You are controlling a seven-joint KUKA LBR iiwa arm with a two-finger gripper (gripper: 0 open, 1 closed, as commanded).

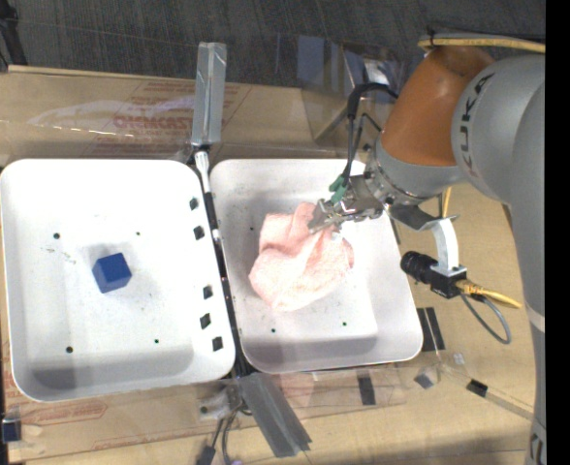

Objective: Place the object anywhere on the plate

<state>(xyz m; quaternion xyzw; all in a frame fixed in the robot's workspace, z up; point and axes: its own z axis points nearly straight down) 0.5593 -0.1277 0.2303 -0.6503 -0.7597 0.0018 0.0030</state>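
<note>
A small blue cube [112, 271] lies on the floor of the left bin [33, 187], left of its middle. A pale pink, crumpled-looking item [300, 260] lies in the middle of the right bin [387, 327]. My gripper [328, 217] hangs low over the pink item's upper right edge, at or just above its surface. Whether it touches the item is unclear. The grey arm with its orange band [426, 114] reaches in from the upper right. The cube sits far to the gripper's left, in the other bin.
Brown cardboard [101, 105] lies under and behind both bins. A black fitting with a yellow cable [459, 284] sticks out right of the right bin. Black clips [207, 260] run along the wall between the two bins.
</note>
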